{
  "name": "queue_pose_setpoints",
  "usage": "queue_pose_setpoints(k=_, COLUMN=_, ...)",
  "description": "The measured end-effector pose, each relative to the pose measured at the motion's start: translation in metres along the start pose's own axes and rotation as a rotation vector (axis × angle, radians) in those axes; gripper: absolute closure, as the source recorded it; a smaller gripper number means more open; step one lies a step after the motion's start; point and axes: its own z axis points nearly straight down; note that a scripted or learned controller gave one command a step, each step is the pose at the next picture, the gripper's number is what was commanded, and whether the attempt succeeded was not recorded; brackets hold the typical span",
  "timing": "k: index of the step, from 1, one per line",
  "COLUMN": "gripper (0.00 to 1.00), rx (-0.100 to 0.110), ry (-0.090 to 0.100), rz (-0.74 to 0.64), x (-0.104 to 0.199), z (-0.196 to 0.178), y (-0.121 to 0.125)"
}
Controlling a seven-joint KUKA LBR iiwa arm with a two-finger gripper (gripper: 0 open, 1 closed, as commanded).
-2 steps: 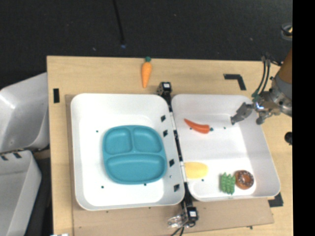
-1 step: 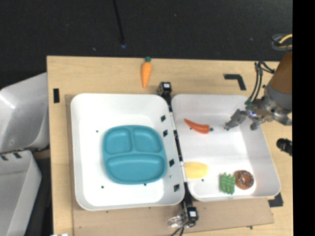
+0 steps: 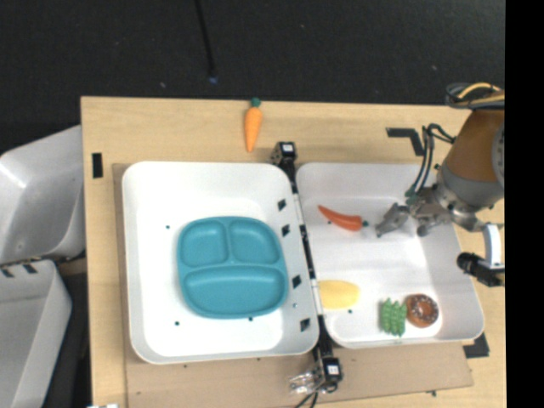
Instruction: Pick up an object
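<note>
Red pepper [image 3: 341,219]: you are looking at it lying in the right bin [image 3: 442,325], at 9 o'clock from the end effector [image 3: 393,224].
Handling: likely light, smooth; pinch across its narrow middle.
End effector: hovering just beside it, holding nothing; finger spread unclear.
Right bin: also yellow piece [image 3: 338,293], green piece [image 3: 392,316], doughnut [image 3: 421,309].
Left bin [image 3: 144,330]: teal divided plate [image 3: 230,266].

Red chili pepper [image 3: 341,218], lying flat (slightly curved), right bin's upper left

Wooden bench [image 3: 106,313] bears 2 white bins [image 3: 144,313], carrot [image 3: 252,126].
</note>
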Motion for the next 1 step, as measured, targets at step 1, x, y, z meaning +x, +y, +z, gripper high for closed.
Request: queue_pose_setpoints(k=1, gripper=1.0, rx=-0.007, ry=-0.002, rz=0.001, x=-0.0011, z=-0.0146, y=0.0014)
